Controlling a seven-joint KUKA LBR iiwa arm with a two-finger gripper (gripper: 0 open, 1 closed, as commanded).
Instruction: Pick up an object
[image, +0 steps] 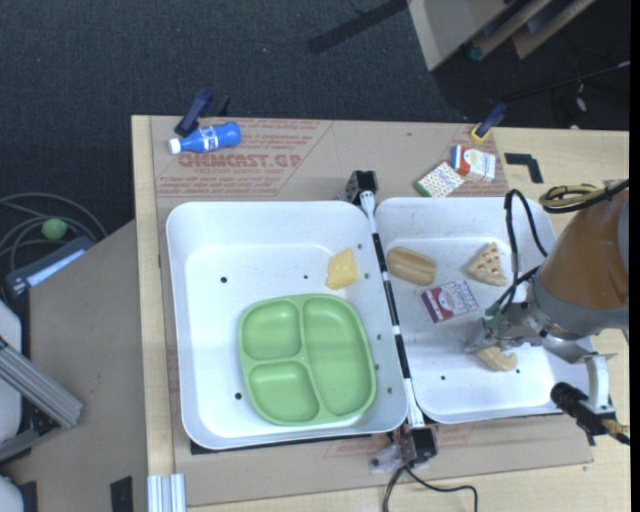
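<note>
Bench (250, 160) of pale wood with red printed lettering fills most of the scene, carrying two shallow white bins side by side. Left bin (200, 260) holds a green divided plate (305, 358) with three compartments, lying toward the bin's 5 o'clock side, and a small yellow cheese-like chunk (342, 268) at about 1 o'clock from the plate, close to the bin's right wall. Right bin (440, 395) holds four small items. The arm (590, 270), grey with an orange band, reaches in from 3 o'clock and covers the bin's right portion. Its claw (497, 338) is lowered over a small tan piece of food (499, 359) at about 5 o'clock in the bin; whether the fingers are spread or closed cannot be told, and the piece lies on the bin floor just below them. At 12 o'clock from the claw lies a small red and white packet (449, 300). Farther toward 11 o'clock sits a brown bread roll (411, 266) near the divider between the bins, and at 1 o'clock from the packet a pizza-like wedge (487, 265). On the bench beyond the bins, a blue and white bottle (206, 138) lies on its side at 11 o'clock, and two small cartons (456, 172) rest at 12 o'clock above the right bin.
</note>
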